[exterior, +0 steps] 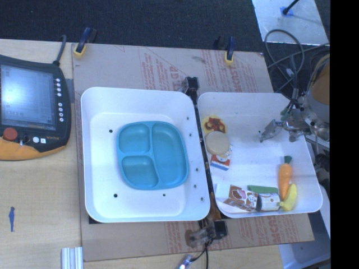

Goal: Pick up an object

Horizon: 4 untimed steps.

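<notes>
Currently the grey metal end effector (271,132) is hovering with fingers spread, gripping nothing, at the frame's right over the right white bin (247,102); the orange plastic carrot (285,175) is lying lower right, touching a yellow banana (290,198); crowding is risking a glancing miss.

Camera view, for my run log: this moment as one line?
end effector above right bin | carrot, banana untouched | nothing held
</notes>
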### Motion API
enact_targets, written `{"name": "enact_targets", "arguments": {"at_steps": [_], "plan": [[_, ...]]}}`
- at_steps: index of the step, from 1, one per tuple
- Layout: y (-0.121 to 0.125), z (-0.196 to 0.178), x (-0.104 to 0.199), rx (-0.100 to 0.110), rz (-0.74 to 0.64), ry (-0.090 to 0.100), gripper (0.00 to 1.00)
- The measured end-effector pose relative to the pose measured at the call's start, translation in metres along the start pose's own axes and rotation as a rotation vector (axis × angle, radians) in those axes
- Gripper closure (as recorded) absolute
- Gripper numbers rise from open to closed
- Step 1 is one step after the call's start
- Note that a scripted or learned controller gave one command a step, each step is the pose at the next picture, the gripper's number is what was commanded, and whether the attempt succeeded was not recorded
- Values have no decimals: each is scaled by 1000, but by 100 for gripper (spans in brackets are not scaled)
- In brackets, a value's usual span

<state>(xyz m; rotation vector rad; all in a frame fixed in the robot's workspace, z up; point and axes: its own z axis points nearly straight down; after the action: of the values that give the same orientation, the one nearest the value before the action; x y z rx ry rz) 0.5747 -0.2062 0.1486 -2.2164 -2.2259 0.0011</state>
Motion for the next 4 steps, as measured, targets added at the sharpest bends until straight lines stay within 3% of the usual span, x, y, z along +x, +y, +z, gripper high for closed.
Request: {"name": "enact_targets", "arguments": {"at_steps": [1,2,3,4], "plan": [[82,3,-6,1,1,0,0],[56,-25,107,3,-2,1,0],[73,52,109,-3,-2,-1,0],[83,49,111,-1,0,0,0]]}}
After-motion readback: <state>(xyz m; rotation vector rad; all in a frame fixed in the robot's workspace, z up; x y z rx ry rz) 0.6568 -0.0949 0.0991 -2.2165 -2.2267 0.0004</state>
